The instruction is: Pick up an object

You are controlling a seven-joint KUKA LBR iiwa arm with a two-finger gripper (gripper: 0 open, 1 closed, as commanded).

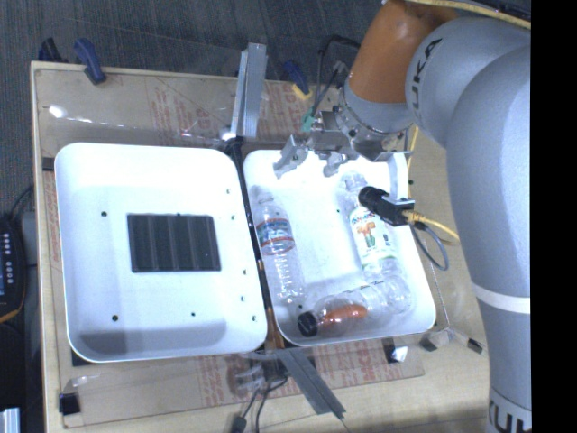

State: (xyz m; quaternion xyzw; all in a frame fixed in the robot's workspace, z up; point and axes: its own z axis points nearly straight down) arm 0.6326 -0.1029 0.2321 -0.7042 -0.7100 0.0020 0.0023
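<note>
Dark carpet surrounds a wooden bench (pixel 135 106) carrying two shallow white bins side by side. Left bin (pixel 81 242): a dark ribbed rectangular panel (pixel 173 242) at its floor centre, nothing else in it. Right bin (pixel 288 165): three plastic bottles. A clear water bottle (pixel 278 246) with a blue-and-white label lies along the left wall, cap end toward the far side. A second bottle (pixel 371 233) with a white label and orange marks lies along the right side, roughly parallel to the first, well apart from it. A third bottle (pixel 347 312), clear with reddish-orange content and a dark cap, lies crosswise along the near wall, cap pointing left, close to the lower ends of the other two.

Grey arm with orange band (pixel 392 48) comes in from the right, big grey link covering the right part of the scene. Gripper (pixel 311 156) hangs over the far edge of the right bin, fingers spread apart, nothing between them. It sits above bare bin floor, beyond the bottles' upper ends, touching none. A black part (pixel 386 204) with a yellow cable sticks out below the wrist over the labelled bottle. Blue clamps (pixel 90 61) on the bench's far-left edge.
</note>
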